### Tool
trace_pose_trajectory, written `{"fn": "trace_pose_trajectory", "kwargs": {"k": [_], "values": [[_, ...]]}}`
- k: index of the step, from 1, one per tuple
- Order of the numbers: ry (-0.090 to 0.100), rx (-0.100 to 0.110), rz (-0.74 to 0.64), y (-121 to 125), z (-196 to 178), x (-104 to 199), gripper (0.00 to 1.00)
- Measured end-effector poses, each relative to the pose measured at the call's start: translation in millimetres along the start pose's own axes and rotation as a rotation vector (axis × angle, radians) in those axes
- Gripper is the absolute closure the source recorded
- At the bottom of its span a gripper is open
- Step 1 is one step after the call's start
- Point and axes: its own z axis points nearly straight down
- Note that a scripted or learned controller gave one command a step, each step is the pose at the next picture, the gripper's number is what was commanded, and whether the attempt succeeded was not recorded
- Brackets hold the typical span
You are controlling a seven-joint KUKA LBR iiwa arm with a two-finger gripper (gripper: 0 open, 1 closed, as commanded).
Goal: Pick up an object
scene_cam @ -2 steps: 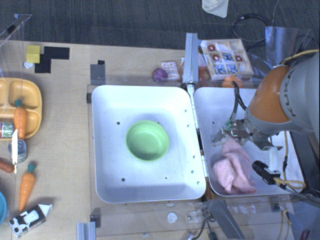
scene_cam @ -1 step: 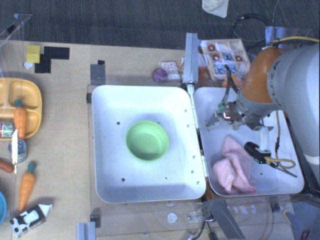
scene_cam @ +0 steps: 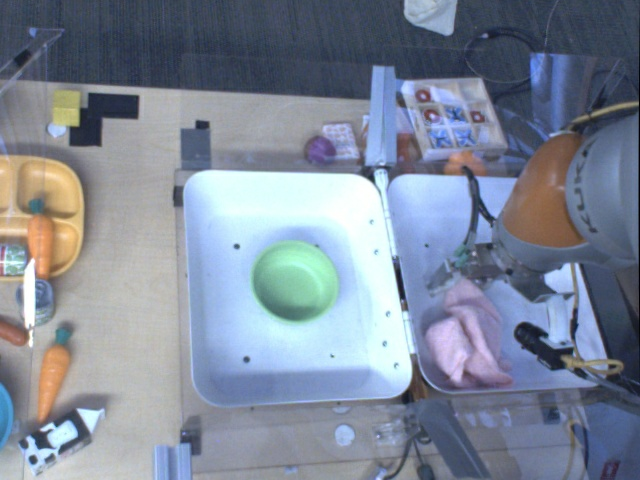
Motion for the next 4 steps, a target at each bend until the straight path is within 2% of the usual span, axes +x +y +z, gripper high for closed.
{"fn": "trace_pose_trajectory", "kwargs": {"k": [1, 2, 3, 4], "values": [[-0.001, -0.005, 0.026, -46, -1, 5, 0.00], [0.002, 0.009, 0.057, 38, 1, -1, 0.00], [-0.002, 0.000, -0.009, -51, -1, -16, 0.00], [0.000, 0.002, 0.271, 14, 1, -19, 0.00]]}}
